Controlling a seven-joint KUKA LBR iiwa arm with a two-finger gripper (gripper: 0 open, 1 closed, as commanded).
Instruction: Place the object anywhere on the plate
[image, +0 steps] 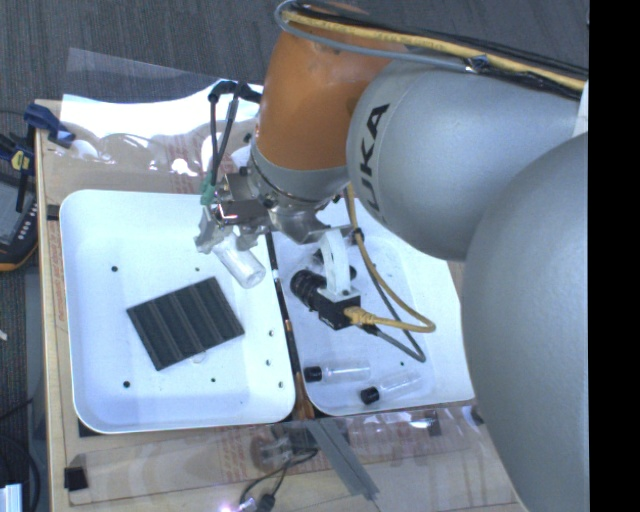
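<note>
A dark ribbed square plate (185, 322) lies flat in the left bin (90, 380), left of its middle. My gripper (232, 243) hangs over the right part of that bin, up and to the right of the plate. A clear tube-shaped vial (243, 266) sits tilted between its fingertips, and the gripper is shut on it. The vial is above the bin floor, a short way off the plate's upper right corner and not over the plate. The wrist and orange band hide the bin's far right corner.
In the right bin (450, 375), two clear vials with black caps (340, 373) (392, 386) lie near the front wall. A black block with a yellow cable (325, 300) hangs from the wrist over that bin. The ridge between the bins (290, 350) runs just right of the gripper.
</note>
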